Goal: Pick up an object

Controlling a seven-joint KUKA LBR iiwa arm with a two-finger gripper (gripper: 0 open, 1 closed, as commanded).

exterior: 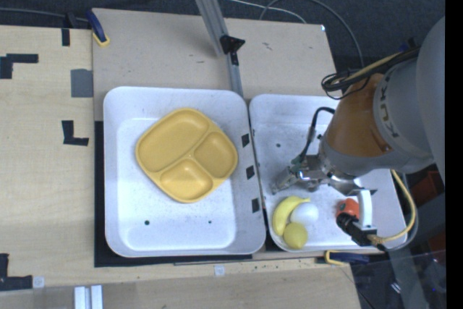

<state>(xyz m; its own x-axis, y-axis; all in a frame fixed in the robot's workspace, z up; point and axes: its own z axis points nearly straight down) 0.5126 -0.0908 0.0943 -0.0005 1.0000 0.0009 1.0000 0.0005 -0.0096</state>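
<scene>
Your gripper (pixel 293 177) hangs low in the right bin (pixel 289 116), just above a banana (pixel 285 210), a white egg-like ball (pixel 306 213) and a yellow lemon-like fruit (pixel 295 234). You cannot tell its state; the wrist hides it. A yellow divided plate (pixel 187 154) lies in the left bin (pixel 123 228).

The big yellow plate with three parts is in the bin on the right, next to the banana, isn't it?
Not quite. The camera view shows the yellow plate with three parts lying alone in the left bin. The banana is in the right bin, below the gripper.
</scene>
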